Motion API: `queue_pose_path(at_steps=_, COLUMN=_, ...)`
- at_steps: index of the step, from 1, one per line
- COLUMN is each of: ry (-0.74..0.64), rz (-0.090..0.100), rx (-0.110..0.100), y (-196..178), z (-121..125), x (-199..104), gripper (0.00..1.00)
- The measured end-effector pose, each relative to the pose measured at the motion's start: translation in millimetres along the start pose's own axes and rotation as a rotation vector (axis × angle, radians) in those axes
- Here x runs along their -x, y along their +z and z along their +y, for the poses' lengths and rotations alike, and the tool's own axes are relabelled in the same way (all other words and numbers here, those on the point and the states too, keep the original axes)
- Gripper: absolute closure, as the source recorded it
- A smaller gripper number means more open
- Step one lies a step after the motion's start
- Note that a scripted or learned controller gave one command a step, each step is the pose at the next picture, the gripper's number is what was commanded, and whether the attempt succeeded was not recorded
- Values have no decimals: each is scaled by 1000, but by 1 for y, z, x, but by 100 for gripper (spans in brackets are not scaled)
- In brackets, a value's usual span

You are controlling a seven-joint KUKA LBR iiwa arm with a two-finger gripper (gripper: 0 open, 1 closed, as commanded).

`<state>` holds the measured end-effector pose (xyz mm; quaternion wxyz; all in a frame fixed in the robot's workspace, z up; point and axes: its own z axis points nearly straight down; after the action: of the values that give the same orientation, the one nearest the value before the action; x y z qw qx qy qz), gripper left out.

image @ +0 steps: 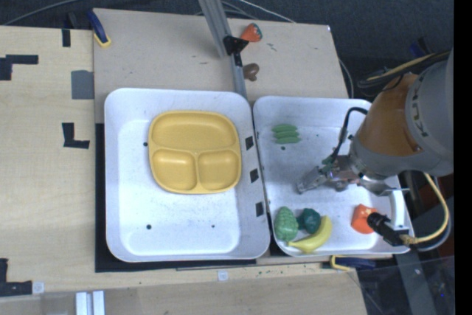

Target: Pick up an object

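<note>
The end effector [313,182] hangs low over bare floor in the right bin [310,140], nothing between its fingers; their spread cannot be told. The nearest objects, a banana [316,237] and green toys [293,222], huddle in the front corner, where a grab could hit the wall. The arm hides an orange toy [361,218] partly

Wooden bench [169,48], two white bins [118,158] side by side (touching), blue-yellow clamp [98,29]

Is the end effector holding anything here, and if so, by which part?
Nothing is held. The end effector hangs over bare floor of the right bin, apart from every object.
</note>
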<state>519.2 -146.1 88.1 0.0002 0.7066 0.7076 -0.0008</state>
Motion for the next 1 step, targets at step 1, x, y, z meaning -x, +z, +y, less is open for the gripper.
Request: queue_pose_path(at_steps=1, ry=-1, rz=1, rx=-1, y=-11, z=0, x=-1, gripper=100)
